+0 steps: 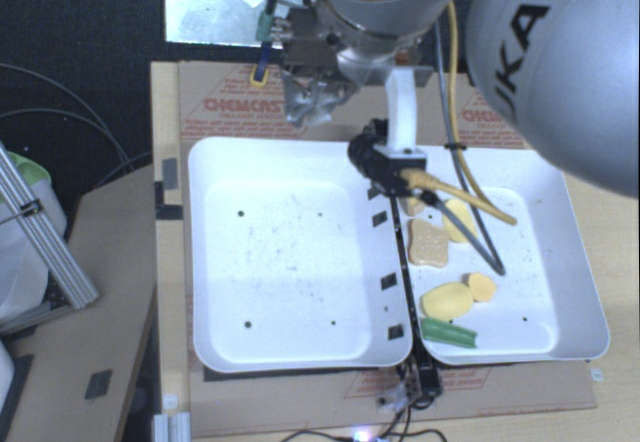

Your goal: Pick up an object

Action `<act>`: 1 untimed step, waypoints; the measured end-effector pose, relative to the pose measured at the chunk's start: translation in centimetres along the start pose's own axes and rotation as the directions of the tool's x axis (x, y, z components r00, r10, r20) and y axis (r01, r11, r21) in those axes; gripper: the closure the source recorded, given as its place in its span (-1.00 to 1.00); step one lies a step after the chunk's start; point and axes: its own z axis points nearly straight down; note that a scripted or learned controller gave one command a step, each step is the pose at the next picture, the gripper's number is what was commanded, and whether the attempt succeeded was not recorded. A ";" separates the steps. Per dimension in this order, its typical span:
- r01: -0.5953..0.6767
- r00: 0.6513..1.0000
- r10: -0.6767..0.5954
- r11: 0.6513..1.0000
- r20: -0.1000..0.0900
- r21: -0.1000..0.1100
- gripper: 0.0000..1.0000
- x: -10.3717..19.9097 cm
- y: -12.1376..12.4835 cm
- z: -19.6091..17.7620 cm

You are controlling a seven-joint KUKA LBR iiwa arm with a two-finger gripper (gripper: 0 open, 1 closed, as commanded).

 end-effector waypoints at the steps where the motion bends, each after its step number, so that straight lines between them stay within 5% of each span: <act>1: -0.003 1.000 0.003 1.000 0.007 0.007 1.00 -0.1 1.2 -6.8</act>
